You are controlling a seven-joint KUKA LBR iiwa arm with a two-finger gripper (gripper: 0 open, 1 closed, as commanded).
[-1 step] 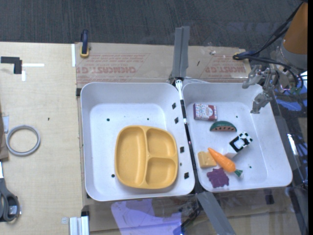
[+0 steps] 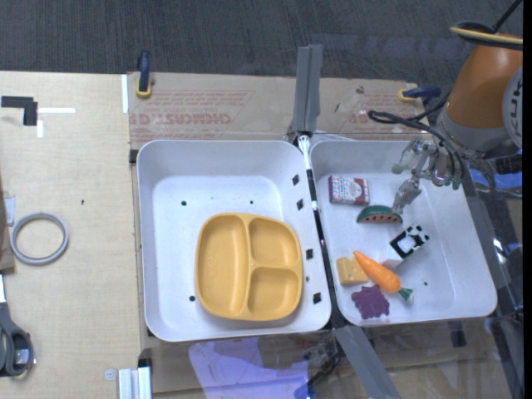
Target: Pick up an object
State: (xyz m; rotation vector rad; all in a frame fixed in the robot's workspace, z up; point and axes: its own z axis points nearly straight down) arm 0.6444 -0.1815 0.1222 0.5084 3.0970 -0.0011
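The right bin [image 2: 465, 248] holds several small toys: a red and white box [image 2: 348, 189], a watermelon slice [image 2: 379, 215], a black and white piece [image 2: 409, 242], a carrot [image 2: 378, 273], a yellow cheese wedge [image 2: 350, 270] and purple grapes [image 2: 371, 302]. My gripper [image 2: 406, 178] hangs over the bin's far right part, just up and right of the watermelon slice. Its fingers are spread open with nothing between them. The lower fingertip [image 2: 406, 196] sits close above the slice's right end.
The left bin [image 2: 166, 223] holds a yellow divided plate [image 2: 248, 266]. A grey tape ring [image 2: 37, 238] and scissors [image 2: 12, 347] lie on the bench at the left. Cables and the orange wrist band [image 2: 486, 77] crowd the right bin's far right corner.
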